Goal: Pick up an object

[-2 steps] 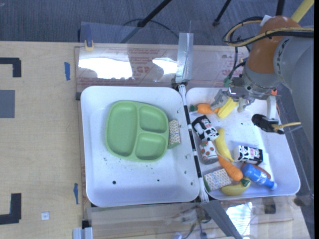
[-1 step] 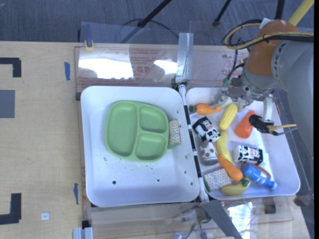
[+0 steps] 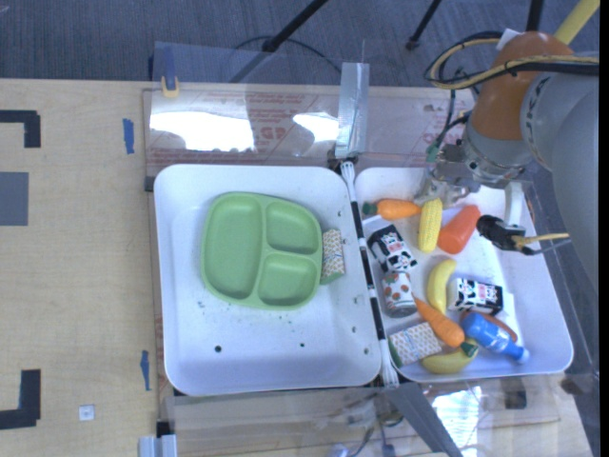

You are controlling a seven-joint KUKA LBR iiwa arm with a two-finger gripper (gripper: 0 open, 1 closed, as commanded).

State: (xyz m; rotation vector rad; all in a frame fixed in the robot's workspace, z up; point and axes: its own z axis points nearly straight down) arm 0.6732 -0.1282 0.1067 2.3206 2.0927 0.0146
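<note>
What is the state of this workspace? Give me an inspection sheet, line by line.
Surface: wooden bench bearing two white bins; the left bin holds a green divided plate.
Job's things: right bin holds corn cob, carrot, banana, blue bottle, small cartons.
Clutter: patterned packet beside the plate.
Grippers: gripper low over the corn cob; grasp not confirmed.
Cables: black and yellow loops on the arm.
Surroundings: blue carpet, tripod legs.

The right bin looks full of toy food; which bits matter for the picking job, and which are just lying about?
Part of the job:
gripper
corn cob
orange carrot
red pepper
yellow banana
blue bottle
cow-print carton

Just lying about:
green divided plate
left bin
blue tape
</note>
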